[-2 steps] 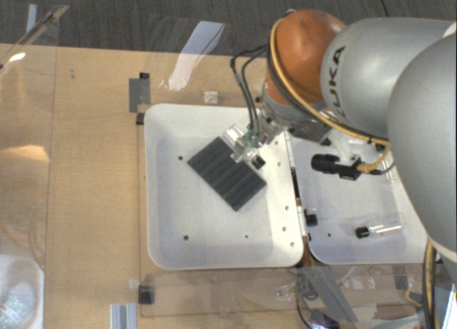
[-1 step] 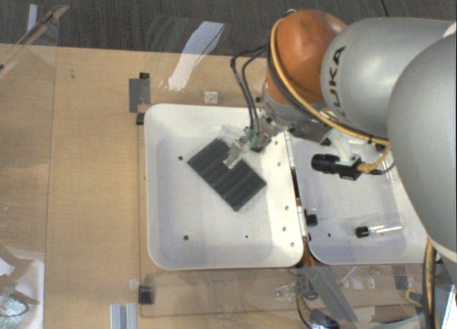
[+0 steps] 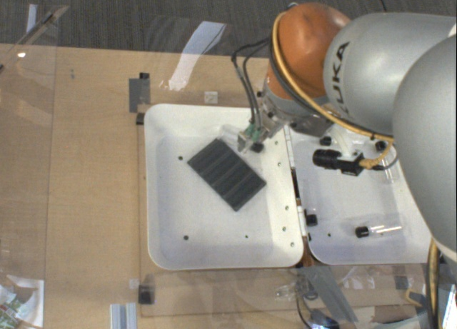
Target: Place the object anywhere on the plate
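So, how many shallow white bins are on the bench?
2. The left shallow white bin holds a dark ribbed rectangular plate; the right shallow white bin is partly hidden by the grey arm.

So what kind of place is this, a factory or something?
More likely a robotics lab or test cell than a factory. A grey KUKA arm reaches over two shallow white bins fixed to a wooden bench, with a dark ridged plate in one bin and tape patches on the bench.
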You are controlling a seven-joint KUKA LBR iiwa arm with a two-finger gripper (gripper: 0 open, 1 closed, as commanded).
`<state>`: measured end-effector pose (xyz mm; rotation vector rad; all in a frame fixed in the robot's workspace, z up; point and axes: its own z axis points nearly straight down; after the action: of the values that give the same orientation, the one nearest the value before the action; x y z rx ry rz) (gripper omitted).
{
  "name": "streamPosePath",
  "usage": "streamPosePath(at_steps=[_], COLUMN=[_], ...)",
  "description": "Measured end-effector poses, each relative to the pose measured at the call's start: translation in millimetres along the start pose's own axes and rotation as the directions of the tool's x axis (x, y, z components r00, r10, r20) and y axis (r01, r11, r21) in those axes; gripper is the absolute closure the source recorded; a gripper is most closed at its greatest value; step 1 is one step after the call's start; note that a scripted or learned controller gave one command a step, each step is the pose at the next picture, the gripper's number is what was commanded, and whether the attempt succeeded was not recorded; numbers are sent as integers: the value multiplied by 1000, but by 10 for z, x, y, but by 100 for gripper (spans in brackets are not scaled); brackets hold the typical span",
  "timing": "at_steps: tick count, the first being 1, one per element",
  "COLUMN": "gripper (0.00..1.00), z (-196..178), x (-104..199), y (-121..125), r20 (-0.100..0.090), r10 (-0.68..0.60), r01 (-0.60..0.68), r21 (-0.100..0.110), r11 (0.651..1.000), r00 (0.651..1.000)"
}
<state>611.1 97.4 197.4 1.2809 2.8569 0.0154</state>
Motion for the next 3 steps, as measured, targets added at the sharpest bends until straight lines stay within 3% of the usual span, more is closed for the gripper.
streamPosePath(at_steps=[1, 2, 3], gripper=[0, 100, 100], z=[1, -117, -565], x=[-1, -13, 218], y=[-1, 21, -114], r20=[0, 2, 0], r10=[0, 0, 117], r01=[0, 0, -117], r21=[0, -7, 6], r11=[1000, 1000, 993], r00=[1000, 1000, 993])
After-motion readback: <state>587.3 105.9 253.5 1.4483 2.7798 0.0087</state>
